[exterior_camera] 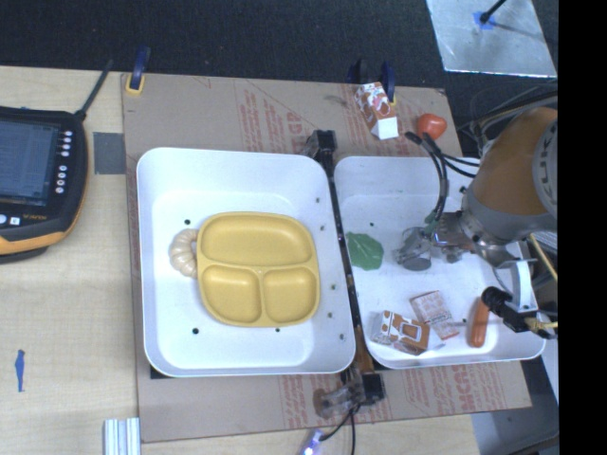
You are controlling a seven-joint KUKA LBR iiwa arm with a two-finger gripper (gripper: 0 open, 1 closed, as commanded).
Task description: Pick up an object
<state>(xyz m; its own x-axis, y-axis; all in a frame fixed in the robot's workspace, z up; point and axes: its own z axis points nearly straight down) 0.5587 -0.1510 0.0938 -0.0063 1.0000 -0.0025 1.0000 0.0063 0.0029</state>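
Nearest the camera, along the front wall of the right bin [398,192], two brown-and-white snack packets sit close together: one [398,331] right up against the front rim, the other [430,307] just behind it and a touch to the right. Beside them to the right, a small sausage [479,322] lies almost upright in the view, near the bin's front right corner.

Over to the left bin [228,178] now, and a yellow three-compartment tray [258,268] takes up its middle, with a cream, ridged piece [182,251] tucked against the tray's left edge.

Back in the right bin, further in, a green lump [364,250] rests by the left wall. Just to its right, and apart from it, the tool [414,251] is down low over the bin floor, on the end of the grey arm [507,192] coming in from the right. Whether the tool is apart or together cannot be told from this angle, and nothing is visibly held in it.

Beyond the bins, on the cardboard sheet [237,112], a small printed carton [377,110] stands near a red-orange ball [432,124]. Far left on the counter [57,330], an orange-edged control pendant [33,183] lies flat.
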